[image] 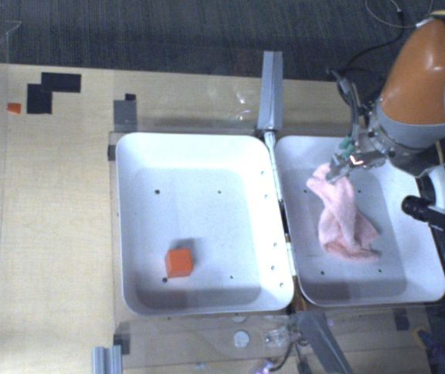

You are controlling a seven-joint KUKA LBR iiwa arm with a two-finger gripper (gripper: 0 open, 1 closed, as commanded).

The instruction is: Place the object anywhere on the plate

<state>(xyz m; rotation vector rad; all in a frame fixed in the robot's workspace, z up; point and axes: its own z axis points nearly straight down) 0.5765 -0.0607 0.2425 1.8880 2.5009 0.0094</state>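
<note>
Item 1: right bin (417, 287), shallow, white. Contents: one pink cloth (345, 218), crumpled, lying lengthwise from the bin's middle toward 12 o'clock.

Item 2: gripper (352, 162), on the grey arm (423, 76) with the orange band, entering from 3 o'clock. Position: over the right bin, at the cloth's 12 o'clock end. The cloth's upper corner appears drawn up to the fingertips and pinched there; the rest of the cloth trails down onto the bin floor. State: clenched on the pink cloth, as far as the view allows.

Item 3: left bin (136, 209), shallow, white, touching the right bin along a shared edge. Contents: one small orange block (179, 262), toward 7 o'clock of the bin floor, well apart from the gripper.

Item 4: wooden bench (43, 232), bearing both bins.
</note>
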